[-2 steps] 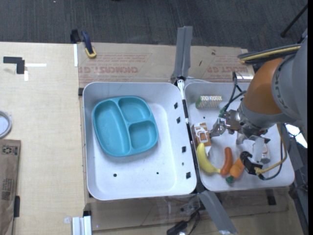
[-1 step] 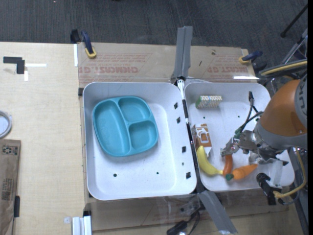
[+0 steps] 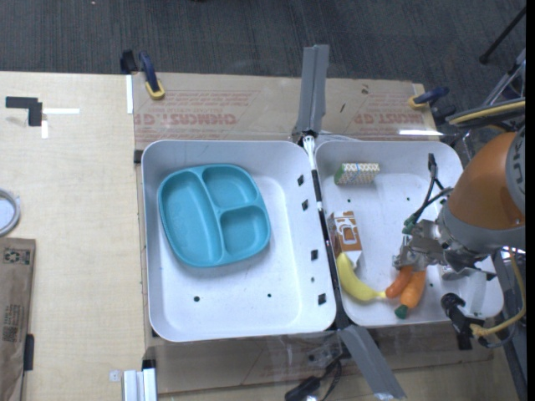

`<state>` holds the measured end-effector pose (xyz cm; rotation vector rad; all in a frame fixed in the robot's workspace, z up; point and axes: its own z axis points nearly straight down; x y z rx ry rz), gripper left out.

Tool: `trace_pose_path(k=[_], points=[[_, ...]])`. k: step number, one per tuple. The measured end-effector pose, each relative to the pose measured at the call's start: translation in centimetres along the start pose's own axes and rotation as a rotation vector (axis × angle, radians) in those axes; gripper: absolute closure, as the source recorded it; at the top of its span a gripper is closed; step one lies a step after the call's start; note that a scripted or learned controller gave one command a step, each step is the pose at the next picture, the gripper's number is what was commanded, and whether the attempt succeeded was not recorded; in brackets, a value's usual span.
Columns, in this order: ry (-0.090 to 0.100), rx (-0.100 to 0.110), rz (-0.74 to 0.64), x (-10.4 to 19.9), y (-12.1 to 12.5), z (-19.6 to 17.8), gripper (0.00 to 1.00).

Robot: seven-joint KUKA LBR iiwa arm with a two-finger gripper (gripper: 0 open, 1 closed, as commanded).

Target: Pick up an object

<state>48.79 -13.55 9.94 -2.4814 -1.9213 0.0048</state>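
Crowded against the right bin (image 3: 393, 153)'s near wall: carrot (image 3: 408, 288), long axis running near-to-far, green tip nearest, touching the banana (image 3: 358, 281). Directly above, gripper (image 3: 415, 255); jaw state impossible to tell. Open floor toward the far wall.

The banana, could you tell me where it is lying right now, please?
The banana lies in the right bin, near its front left corner, just below the small brown box and touching the carrot.
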Motion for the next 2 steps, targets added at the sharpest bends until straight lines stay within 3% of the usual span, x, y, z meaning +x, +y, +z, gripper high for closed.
trace_pose_path(k=[1,2], points=[[-0.001,-0.002,-0.077,6.1,0.1,-11.4,1.0],[-0.003,-0.002,0.162,7.4,6.1,-16.1,1.0]])
